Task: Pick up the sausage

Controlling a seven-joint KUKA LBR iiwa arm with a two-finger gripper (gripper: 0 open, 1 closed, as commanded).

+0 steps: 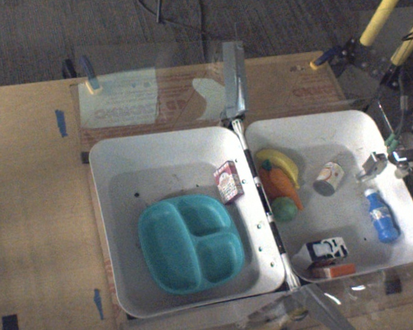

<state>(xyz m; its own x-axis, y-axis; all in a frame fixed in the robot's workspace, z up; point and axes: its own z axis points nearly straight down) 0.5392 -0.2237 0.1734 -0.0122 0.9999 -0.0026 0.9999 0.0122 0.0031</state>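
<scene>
R bin: banana touching carrot, blue bottle nr jaws; jaw state unclear.

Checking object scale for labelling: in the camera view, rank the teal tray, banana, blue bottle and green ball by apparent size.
1. teal tray
2. banana
3. blue bottle, close to the banana, so unsure
4. green ball

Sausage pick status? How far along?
Done: nothing visible. The sausage, as far as I can tell the reddish piece, lies at the right bin's front wall beside the black-and-white box. In hand: the gripper sits near the blue bottle, apart from the sausage. Left: approach, grasp, lift.
</scene>
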